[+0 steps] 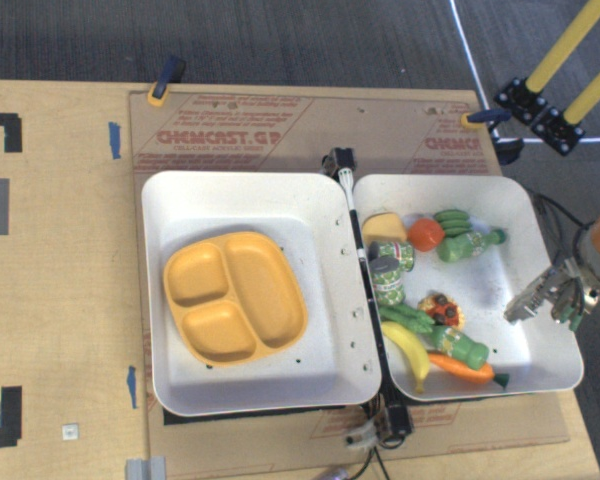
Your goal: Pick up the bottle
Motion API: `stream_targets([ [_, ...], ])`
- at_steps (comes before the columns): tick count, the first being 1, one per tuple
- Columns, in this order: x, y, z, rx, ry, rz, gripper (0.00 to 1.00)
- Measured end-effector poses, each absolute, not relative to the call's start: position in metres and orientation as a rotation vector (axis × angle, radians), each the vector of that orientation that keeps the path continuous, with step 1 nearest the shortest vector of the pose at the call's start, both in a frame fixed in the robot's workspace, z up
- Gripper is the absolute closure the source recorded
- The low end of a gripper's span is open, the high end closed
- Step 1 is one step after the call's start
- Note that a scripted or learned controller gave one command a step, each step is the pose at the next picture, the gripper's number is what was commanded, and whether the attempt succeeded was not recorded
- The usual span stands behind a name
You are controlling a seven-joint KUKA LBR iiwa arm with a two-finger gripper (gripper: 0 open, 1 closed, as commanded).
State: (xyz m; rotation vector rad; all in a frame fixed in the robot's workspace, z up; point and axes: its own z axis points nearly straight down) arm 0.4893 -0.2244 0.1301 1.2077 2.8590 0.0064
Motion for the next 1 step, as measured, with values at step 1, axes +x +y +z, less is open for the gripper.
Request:
stream_targets([
  [1,0.4891,-0.2243,0.13,1.208,2.86,0.006,0.0],
])
